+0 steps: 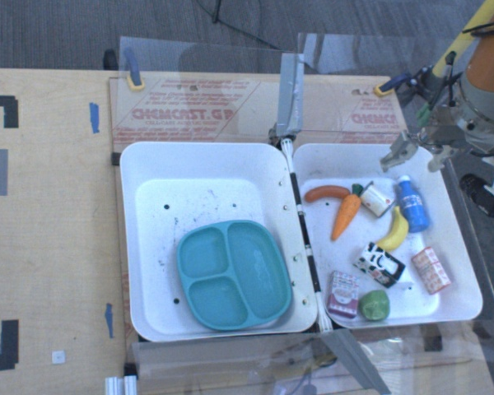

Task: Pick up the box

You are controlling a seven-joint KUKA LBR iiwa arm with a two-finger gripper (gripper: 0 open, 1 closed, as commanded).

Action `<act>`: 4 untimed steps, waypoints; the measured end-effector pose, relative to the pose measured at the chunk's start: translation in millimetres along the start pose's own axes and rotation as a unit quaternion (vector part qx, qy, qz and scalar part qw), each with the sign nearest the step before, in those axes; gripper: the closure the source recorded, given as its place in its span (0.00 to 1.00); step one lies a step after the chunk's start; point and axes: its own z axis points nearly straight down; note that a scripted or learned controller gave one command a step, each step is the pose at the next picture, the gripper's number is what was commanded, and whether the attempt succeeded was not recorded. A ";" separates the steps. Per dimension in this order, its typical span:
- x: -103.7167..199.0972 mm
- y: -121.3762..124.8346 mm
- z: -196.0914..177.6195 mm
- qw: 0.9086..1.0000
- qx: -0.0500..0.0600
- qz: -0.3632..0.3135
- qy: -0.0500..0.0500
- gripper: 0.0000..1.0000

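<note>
Two small boxes lie in the right bin (465, 299): a pink box (431, 270) near the right wall and a maroon box (343, 293) at the front left. A small white carton (376, 199) and a black-and-white carton (379, 263) lie between them. My gripper (414, 160) hovers over the bin's back right corner, above a blue bottle (411, 204). Its two fingers (393, 156) are spread apart and open, with nothing between them. It is well clear of both boxes.
The right bin also holds a carrot (345, 214), a red sausage (326, 192), a banana (394, 232) and a green ball (375, 304). A teal divided plate (234, 274) lies in the left bin (148, 220). A clear divider stands between the bins.
</note>
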 end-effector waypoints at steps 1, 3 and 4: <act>1.9 -57.4 155.3 0.999 -0.002 -0.036 0.000 0.00; 9.0 -113.8 174.8 0.998 -0.010 -0.063 -0.004 1.00; 67.0 -117.2 59.9 0.990 -0.001 -0.138 0.000 1.00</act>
